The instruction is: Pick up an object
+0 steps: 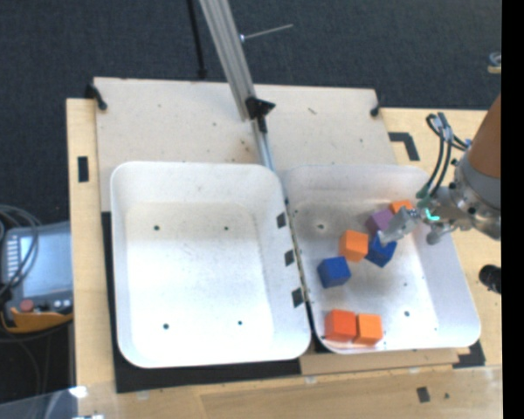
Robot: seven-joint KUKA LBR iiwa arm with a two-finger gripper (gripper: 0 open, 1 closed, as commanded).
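At the far left, off the bench, a grey control pendant (37, 273) with cables is seen on the dark floor. The left bin (122, 190) is set on the bench beside the right bin (458, 308), their inner walls touching along the middle. A slanted aluminium pole (231, 55) is fixed behind the bins and runs down to the seam between them. In the right bin, two orange blocks are found side by side near the front wall: a larger orange block (340, 324) and a smaller orange block (369, 327), touching each other. Further back, a blue cube (334, 271) lies alone, and just to its right an orange cube (355, 245) is seen touching a second blue block (382, 252). Behind these, a purple block (382, 220) is placed, with a small orange piece (401, 207) just beyond it. The gripper (409, 223) is held low over this cluster, its tip just beside the purple block and above the second blue block. Whether anything is grasped cannot be told, as the view is too blurred there. The grey arm (476, 195) is seen entering from the right.
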